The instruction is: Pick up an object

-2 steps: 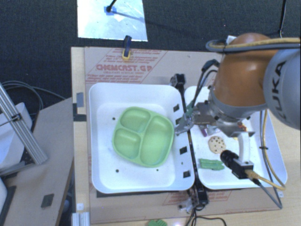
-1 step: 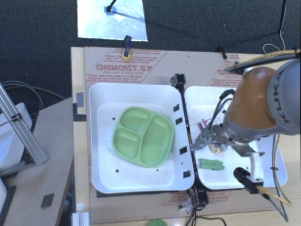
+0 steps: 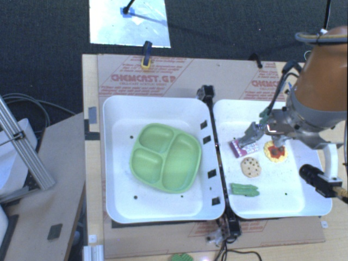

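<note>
My gripper (image 3: 255, 136) hangs low over the upper middle of the right bin (image 3: 293, 205), on the grey arm with the orange band (image 3: 325, 72). Just below and left of its tip lies a small purple and white packet (image 3: 238, 147), close to or touching the tip. A round speckled cookie (image 3: 250, 167) sits in front of the gripper. A yellow and red pizza-like piece (image 3: 276, 152) lies to its right, partly covered by the wrist. A green pea pod (image 3: 244, 189) lies near the bin's front edge.
The left bin (image 3: 117, 200) holds a green divided plate (image 3: 165, 157). A black divider with clips (image 3: 213, 145) runs between the bins. A black part of the arm (image 3: 319, 181) overhangs the right bin's right side. A metal frame (image 3: 24, 151) stands at far left.
</note>
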`<state>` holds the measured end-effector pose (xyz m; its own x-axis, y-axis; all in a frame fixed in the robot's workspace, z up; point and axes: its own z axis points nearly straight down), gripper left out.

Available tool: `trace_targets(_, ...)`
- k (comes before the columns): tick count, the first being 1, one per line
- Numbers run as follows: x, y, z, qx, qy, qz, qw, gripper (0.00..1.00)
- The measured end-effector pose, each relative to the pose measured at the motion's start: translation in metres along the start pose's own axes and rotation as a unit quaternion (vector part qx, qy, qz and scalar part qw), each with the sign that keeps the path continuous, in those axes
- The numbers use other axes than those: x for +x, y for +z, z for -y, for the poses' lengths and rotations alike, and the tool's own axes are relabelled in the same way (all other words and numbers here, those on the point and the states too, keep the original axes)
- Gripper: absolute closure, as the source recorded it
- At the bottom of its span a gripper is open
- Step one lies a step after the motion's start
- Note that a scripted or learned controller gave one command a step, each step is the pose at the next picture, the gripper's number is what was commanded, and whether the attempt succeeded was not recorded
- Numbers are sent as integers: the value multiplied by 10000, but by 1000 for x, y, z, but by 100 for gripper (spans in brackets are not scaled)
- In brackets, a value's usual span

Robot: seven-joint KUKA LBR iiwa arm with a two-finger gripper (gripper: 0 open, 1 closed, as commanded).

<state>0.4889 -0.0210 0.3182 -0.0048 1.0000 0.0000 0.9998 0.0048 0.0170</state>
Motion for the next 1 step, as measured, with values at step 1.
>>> trace_targets(1, 62, -45, 1, 47, -31, -14, 10000, 0)
